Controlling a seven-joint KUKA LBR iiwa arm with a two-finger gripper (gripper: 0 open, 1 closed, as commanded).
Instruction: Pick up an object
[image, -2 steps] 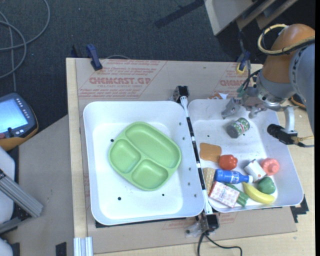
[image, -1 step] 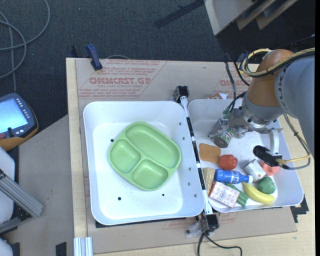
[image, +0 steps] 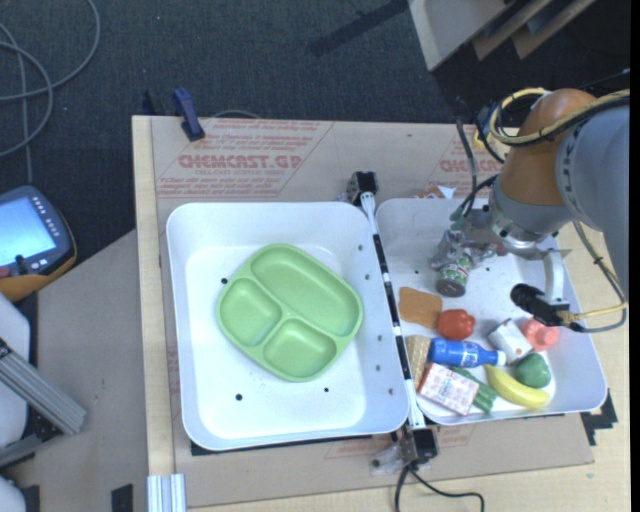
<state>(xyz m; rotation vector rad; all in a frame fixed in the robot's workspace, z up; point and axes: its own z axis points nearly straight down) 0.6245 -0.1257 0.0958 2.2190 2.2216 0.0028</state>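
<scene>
From where I stood, the arm (image: 575, 160) reached in over the far right corner of the right bin (image: 408, 238), and its gripper (image: 463, 250) hung low over the far half of that bin. Right under it, touching or nearly so, sat a small can (image: 454, 275) with a green-and-white label, tilted a little. The wrist covered the view there, so I could not tell whether the gripper was parted or closed, nor whether it had the can in its grasp.

The rest of the clutter was crowded toward the near edge of the same bin. An orange wedge (image: 421, 306) lay near the can by the left wall, with a red tomato (image: 456, 323) just beside it. Nearer still were a blue bottle (image: 464, 353) lying on its side, a red-and-white packet (image: 447, 388) in the near left corner, and a banana (image: 515, 388) with a green fruit (image: 536, 369) resting against it. A small pink piece (image: 543, 335) lay by the right wall. None of these touched the can; the floor around it was bare.

The left bin (image: 200, 262) held a green divided plate (image: 290, 310) at its middle, well apart from the gripper.
</scene>
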